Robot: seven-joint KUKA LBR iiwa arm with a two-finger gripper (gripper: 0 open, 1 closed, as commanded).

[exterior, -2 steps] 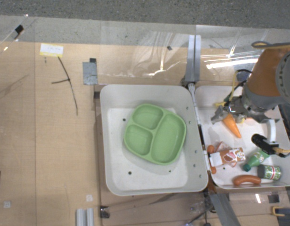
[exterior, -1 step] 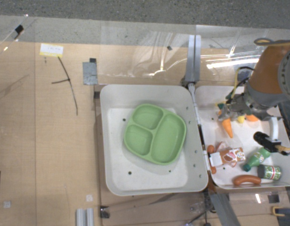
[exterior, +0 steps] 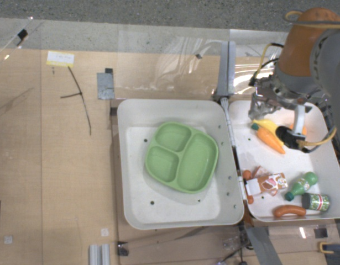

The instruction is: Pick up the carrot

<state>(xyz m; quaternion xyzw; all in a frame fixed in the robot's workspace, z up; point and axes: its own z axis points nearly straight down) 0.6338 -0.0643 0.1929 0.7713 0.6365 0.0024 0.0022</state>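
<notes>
I see the carrot [exterior: 271, 139] lying in the right bin [exterior: 324, 164], near its top left, with the gripper [exterior: 260, 109] directly above its leafy end. I cannot tell its state from here. Lower in that bin sit a carton [exterior: 267, 184], bottle [exterior: 301, 186], can [exterior: 317, 202] and sausage [exterior: 289, 211]; a green tray [exterior: 181, 157] fills the left bin [exterior: 131, 203].

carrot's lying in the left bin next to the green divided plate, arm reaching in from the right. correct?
Not quite. The camera view shows the carrot lying in the right bin, below the gripper, not in the left bin. The green divided plate sits by itself in the left bin. The arm does reach in from the right.
</notes>
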